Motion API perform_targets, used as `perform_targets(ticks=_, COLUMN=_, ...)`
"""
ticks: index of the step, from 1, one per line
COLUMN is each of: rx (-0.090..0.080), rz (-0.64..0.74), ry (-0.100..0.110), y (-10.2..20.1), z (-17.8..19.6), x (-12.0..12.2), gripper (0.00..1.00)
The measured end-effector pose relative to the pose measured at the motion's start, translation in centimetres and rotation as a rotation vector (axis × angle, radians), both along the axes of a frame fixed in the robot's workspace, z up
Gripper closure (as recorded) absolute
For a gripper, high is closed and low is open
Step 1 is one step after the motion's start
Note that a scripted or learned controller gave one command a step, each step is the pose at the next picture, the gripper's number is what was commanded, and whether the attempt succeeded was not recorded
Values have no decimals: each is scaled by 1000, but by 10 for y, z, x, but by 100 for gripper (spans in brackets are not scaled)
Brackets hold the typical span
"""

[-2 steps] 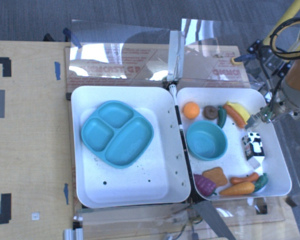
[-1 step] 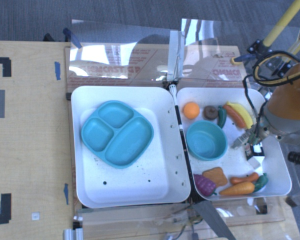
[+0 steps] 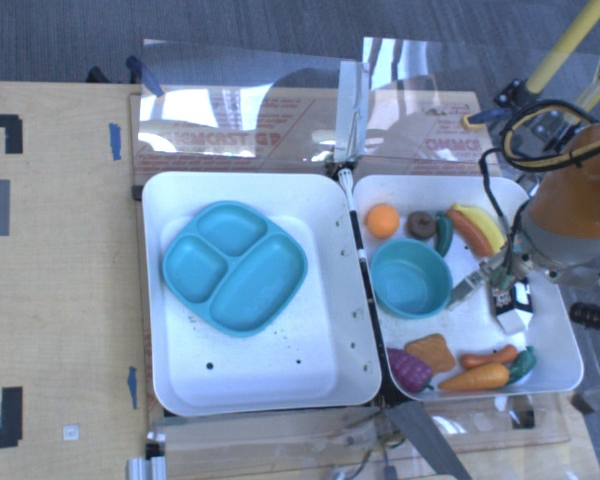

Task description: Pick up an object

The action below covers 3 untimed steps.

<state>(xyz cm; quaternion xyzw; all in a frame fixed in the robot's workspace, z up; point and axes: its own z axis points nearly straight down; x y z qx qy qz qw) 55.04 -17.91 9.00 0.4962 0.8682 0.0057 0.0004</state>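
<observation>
The hand (image 3: 485, 280) is hanging low in the right bin (image 3: 565, 368), between the blue bowl (image 3: 410, 279) and the banana (image 3: 480, 226), seemingly lining up a pick; its open-or-closed state I cannot tell.

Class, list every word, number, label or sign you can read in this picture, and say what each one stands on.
No text reads with certainty.
Red print on the cardboard behind the left bin: too blurred to read.
Red print on the cardboard behind the right bin: also blurred.
</observation>
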Motion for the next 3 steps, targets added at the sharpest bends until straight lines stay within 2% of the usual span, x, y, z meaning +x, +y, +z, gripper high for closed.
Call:
perform_targets(ticks=1, rx=-10, rz=-235, ry=-1, y=-13, z=-2, x=39, gripper=0)
perform_targets(ticks=2, rx=-8, rz=-242, ry=4, y=24, z=-2, x=93, gripper=0)
perform_targets(ticks=3, rx=-13, rz=-237, ry=-7, y=23, z=12, x=96, gripper=100)
